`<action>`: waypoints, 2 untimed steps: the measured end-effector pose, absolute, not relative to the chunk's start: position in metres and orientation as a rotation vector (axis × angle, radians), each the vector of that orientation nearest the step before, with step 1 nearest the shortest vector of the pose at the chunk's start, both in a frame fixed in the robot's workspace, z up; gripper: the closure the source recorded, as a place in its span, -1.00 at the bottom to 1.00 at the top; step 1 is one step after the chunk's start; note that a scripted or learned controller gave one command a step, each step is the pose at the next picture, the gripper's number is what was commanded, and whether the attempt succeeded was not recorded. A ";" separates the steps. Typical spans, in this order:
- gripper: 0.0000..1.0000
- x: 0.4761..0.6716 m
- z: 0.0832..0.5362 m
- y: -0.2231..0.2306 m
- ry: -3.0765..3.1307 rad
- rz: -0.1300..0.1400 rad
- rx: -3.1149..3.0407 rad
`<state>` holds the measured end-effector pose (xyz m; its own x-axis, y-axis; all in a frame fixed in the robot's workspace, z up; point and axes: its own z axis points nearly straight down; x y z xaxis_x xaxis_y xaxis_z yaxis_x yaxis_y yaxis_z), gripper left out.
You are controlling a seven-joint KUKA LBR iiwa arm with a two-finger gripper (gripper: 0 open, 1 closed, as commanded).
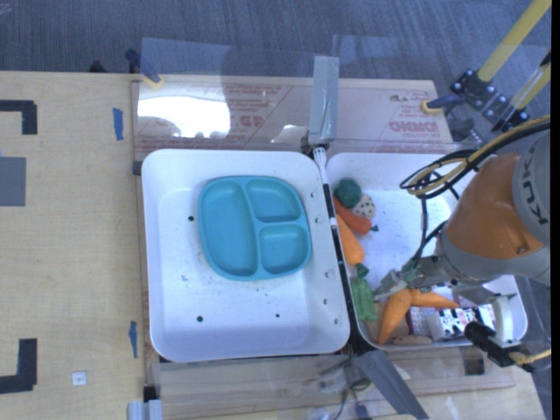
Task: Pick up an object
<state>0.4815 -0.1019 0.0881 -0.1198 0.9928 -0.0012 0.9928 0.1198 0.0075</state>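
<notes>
We cannot tell how the jaws stand, for the gripper [411, 278] is low among the carrots [394, 311] at the near end of the right bin [391, 169], so we judge the grasp step underway, next needing a clean lift clear of neighbouring toys.

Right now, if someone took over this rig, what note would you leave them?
Gripper: low in the right bin, over the toy pile near its front; fingers hidden, grip unclear.
Things: two carrots along the bin's left wall, a green toy and a die behind them, another carrot and a printed box by the gripper. Blue plate sits alone in the left bin.
Done: arm is down at the pile.
Left: confirm a grasp, then lift an object out.
</notes>
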 end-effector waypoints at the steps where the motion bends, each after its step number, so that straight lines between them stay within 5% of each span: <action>1: 1.00 0.486 0.100 -0.102 2.337 0.019 2.073; 2: 1.00 0.521 0.198 -0.058 2.391 0.011 2.028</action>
